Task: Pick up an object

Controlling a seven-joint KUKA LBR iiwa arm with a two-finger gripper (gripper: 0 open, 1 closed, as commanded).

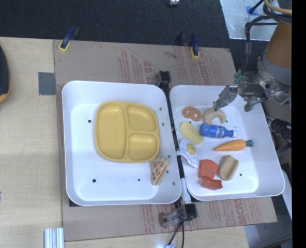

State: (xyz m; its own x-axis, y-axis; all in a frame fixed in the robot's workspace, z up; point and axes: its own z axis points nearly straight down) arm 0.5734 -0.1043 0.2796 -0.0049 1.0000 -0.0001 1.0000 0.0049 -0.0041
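Two white bins sat side by side on the counter [24, 138], over a sheet of brown cardboard [117, 61] held down by two blue clamps at its far edge.

The left bin [75, 190] held two things: one yellow divided plate [127, 132] with three compartments, lying flat near the middle, and one slice of toy sandwich [158, 170] just beside the plate's near right corner.

The right bin [261, 180] was the crowded one. I counted eight pieces in it: one pretzel [192, 113] near the far left, one pale croissant [215, 117] just to its right, one yellow lemon-like piece [191, 133] below the pretzel, one small yellow bit [190, 149] under that, one blue bottle [216, 132] lying on its side in the middle, one orange carrot [231, 145] lying just beyond the bottle's cap end, one red block [209, 174] toward the near side, and one tan bread roll [227, 167] touching the red block's right side.

The arm [278, 50] came in from the right, its jaws [235, 99] hanging over the far part of the right bin, spread wide with nothing between them. One finger [221, 100] pointed down near the croissant; whether it touched it I could not tell.
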